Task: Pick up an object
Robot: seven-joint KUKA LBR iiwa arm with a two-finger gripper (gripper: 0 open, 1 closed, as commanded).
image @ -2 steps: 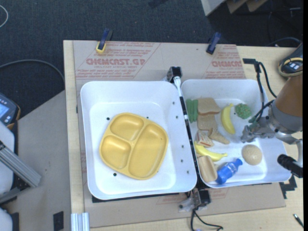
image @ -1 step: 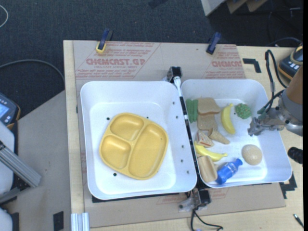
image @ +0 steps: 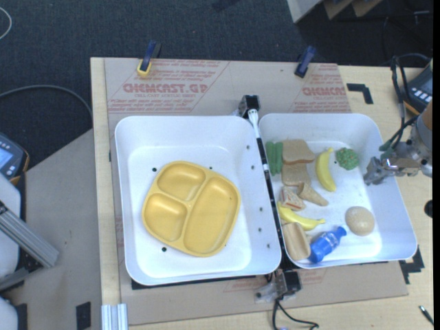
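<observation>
The blue bottle (image: 324,245) and round bun (image: 359,220) lie at the near end of the right bin (image: 399,215), close together. Farther back, the gripper (image: 377,171) hangs at the bin's right wall holding nothing; I cannot tell how wide it is. It should come straight down over one toy that has room around it.

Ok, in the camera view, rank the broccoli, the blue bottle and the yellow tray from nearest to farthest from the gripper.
Measured from the gripper at the right bin's right edge:
1. Broccoli, just to its left in the right bin.
2. Blue bottle, at the right bin's front.
3. Yellow tray, across in the left bin.
</observation>
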